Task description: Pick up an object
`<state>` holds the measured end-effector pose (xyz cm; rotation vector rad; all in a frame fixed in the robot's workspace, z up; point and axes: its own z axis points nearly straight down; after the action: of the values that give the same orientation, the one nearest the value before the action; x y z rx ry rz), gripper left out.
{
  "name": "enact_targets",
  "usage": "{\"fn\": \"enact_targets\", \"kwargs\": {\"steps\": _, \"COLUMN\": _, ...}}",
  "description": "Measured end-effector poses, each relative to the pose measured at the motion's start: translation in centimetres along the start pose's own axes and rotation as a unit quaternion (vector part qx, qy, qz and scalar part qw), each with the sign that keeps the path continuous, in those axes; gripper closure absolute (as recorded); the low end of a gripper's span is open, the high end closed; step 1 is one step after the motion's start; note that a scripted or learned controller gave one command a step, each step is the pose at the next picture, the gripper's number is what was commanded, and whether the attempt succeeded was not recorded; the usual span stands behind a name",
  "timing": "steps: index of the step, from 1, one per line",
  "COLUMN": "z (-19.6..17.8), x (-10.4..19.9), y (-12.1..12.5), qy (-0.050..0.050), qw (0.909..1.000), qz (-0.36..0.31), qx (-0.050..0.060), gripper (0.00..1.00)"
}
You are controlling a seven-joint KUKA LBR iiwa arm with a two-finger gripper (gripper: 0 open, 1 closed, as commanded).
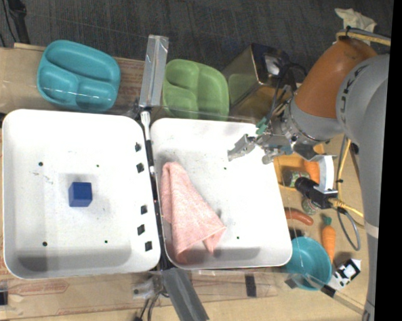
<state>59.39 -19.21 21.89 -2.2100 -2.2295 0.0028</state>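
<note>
Hovering above the far right part of the right bin (263, 252), gripper (243, 147) with fingers slightly parted, gripping nothing. Lying crumpled against that bin's left wall, pink cloth (187, 213). Sitting well left in the left bin (18, 260), blue cube (81, 194). Resting beyond, green tray (195, 88) and teal tray (78, 74).

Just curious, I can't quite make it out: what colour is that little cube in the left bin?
Blue. The cube shows clearly in the camera view.
</note>
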Motion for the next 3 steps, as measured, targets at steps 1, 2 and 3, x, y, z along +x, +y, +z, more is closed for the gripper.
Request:
{"fn": "enact_targets", "kwargs": {"steps": 1, "z": 8.0, "x": 2.8, "y": -1.8, "qy": 0.0, "qw": 0.9996, "qz": -0.03, "qx": 0.0, "gripper": 0.0}}
{"fn": "enact_targets", "kwargs": {"steps": 2, "z": 10.9, "x": 2.2, "y": -8.6, "qy": 0.0, "qw": 0.995, "qz": -0.1, "qx": -0.001, "gripper": 0.0}}
{"fn": "enact_targets", "kwargs": {"steps": 3, "z": 12.6, "x": 7.7, "y": -7.8, "qy": 0.0, "qw": 0.9962, "qz": -0.088, "qx": -0.002, "gripper": 0.0}}
